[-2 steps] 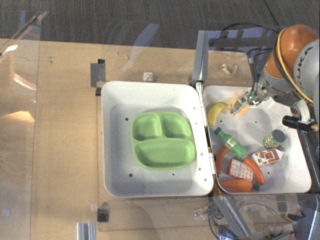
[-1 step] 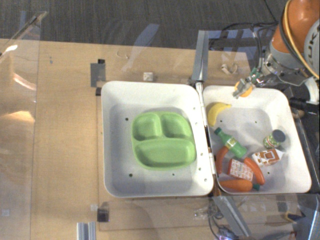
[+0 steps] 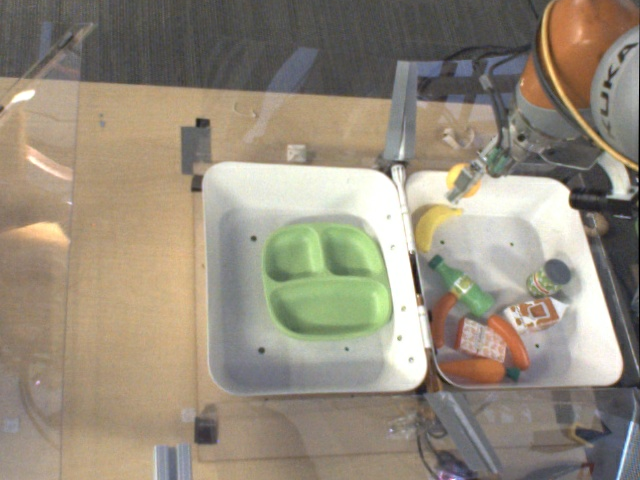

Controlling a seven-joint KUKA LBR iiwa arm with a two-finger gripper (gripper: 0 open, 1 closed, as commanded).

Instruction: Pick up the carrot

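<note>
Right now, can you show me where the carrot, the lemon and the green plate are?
carrot (image 3: 472,371): camera view, middle of its orange body.
lemon (image 3: 434,225): camera view, middle of its yellow skin.
green plate (image 3: 326,279): camera view, ridge between its compartments.

Two bins sit side by side on the surface (image 3: 120,268). The left bin (image 3: 230,268) holds a divided plate (image 3: 325,280). In the right bin (image 3: 590,298), a carrot (image 3: 472,370) lies along the near edge, a bottle (image 3: 462,287) behind it.

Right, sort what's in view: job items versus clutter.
Job: carrot; gripper, over the right bin's far left corner.

Clutter: lemon; green bottle; can; two small cartons; green divided plate in the left bin.
</note>
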